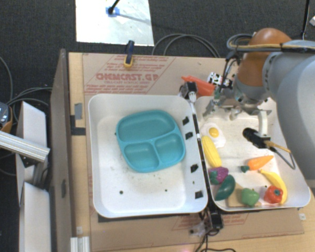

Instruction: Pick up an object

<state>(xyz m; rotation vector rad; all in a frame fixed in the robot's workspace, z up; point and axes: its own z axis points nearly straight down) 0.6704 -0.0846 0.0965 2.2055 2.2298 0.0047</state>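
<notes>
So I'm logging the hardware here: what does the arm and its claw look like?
The arm is bulky, rounded and light grey, with an orange band above the wrist. Thin dark cables run beside the wrist. The claw is a small grey metal assembly.

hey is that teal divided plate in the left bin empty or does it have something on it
Empty. The teal plate lies flat in the left bin, and all three compartments show bare teal. The toy food sits in the right bin.

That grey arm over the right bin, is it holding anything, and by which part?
It cannot be told. The gripper hangs over the back of the right bin, near the fried egg, and nothing shows in it.
</notes>
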